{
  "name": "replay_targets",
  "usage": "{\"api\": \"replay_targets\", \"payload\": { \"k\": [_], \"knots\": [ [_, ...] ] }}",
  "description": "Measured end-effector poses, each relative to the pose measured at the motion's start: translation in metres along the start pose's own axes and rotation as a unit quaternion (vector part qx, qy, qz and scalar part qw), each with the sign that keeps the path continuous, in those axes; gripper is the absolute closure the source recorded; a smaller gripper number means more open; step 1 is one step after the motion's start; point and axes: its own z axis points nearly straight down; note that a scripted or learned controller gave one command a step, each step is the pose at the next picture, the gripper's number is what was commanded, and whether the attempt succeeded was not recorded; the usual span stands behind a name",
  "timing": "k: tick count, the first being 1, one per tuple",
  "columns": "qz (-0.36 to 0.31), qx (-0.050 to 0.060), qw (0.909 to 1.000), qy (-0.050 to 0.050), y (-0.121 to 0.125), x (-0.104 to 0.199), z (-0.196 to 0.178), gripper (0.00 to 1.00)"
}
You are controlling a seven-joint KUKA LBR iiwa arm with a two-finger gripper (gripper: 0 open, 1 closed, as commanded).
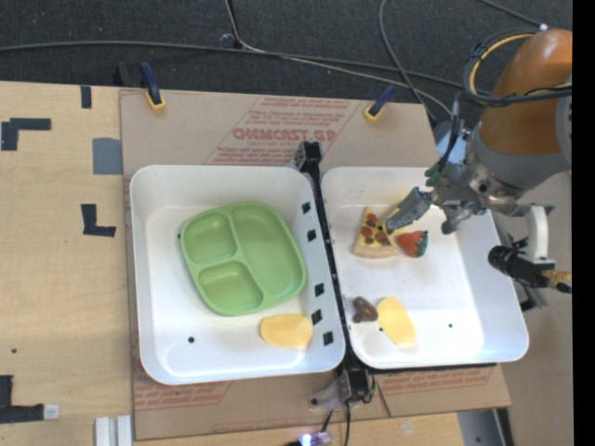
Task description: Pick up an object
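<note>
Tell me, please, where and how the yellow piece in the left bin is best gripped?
Probably across the narrow width of the yellow piece, coming straight down: it lies flat, wider than deep, with free floor between the green tray and the bin wall.

Bins (149, 249): white plastic, smooth, faint sheen.
Divided plate (244, 258): light green plastic, smooth, matt.
Yellow pieces (286, 331): plastic-looking, smooth, slightly glossy.
Pizza slice (374, 237): toy-like plastic, matt.
Board under the bins (270, 128): brown cardboard, matt, red print.
Bench top (56, 277): pale wood, grainy, matt.
Arm (521, 110): grey metal-looking shell; orange band glossy.
Cables (279, 49): black, smooth, rubbery.
</note>
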Motion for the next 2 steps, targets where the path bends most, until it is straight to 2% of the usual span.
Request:
{"api": "replay_targets", "payload": {
  "k": [1,2],
  "knots": [
    [-0.001,-0.005,1.0000,-0.001,0.002,0.000,-0.005,0.00],
    [-0.001,-0.003,1.0000,0.000,0.008,0.000,0.044,0.00]
  ]
}}
